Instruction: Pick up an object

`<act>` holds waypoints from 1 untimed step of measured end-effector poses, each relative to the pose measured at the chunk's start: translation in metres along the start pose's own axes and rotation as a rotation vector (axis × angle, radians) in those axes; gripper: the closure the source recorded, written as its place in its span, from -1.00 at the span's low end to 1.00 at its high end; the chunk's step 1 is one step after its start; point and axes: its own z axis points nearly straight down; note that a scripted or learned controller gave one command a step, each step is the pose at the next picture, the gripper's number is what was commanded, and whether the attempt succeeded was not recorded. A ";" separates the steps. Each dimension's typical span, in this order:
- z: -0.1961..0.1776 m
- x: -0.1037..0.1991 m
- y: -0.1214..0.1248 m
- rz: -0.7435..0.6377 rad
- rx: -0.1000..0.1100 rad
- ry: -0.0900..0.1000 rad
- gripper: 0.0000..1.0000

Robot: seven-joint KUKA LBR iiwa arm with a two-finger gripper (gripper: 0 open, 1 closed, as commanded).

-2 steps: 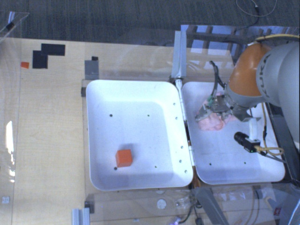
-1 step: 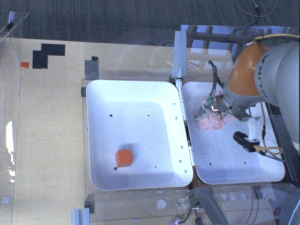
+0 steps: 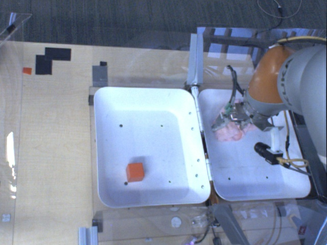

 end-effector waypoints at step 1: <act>-0.014 -0.001 0.004 0.000 -0.013 -0.005 1.00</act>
